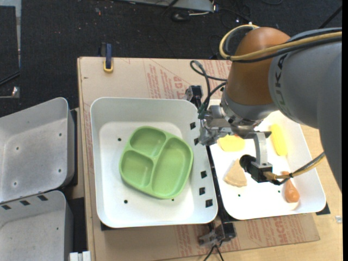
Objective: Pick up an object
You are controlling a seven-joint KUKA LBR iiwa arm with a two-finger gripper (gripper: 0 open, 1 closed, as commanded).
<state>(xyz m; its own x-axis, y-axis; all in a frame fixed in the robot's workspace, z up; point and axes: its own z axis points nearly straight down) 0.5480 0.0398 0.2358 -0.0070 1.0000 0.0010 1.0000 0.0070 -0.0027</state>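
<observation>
– Dark floor with loose cables (179,7) behind, and a cardboard-covered worktop (141,75) in front with two white bins on it. How far along does the pick look to you?

– Not done, I'd say. Nothing is lifted. In the right bin (261,203) a yellow chunk (231,143), a longer yellow piece (278,139), a tan wedge (235,175) and an orange piece (292,191) all lie flat on the bottom. The green divided plate (156,161) sits alone in the left bin (98,113).

– So any of those could be the thing to take?

– Yes, the task names none. By my reading, the yellow chunk and the tan wedge lie nearest the wrist, so one of those is the likely target.

– And the arm (255,80)?

– It reaches in from the right, its orange band over the far half of the right bin, the wrist pointing down near the wall shared by the two bins, just beside the yellow chunk.

– Are the jaws spread or pressed together?

– I cannot tell; the wrist's bulk covers them from this angle. I see nothing pinched in them, so the descent, the closing and the lift all seem left to do.
</observation>
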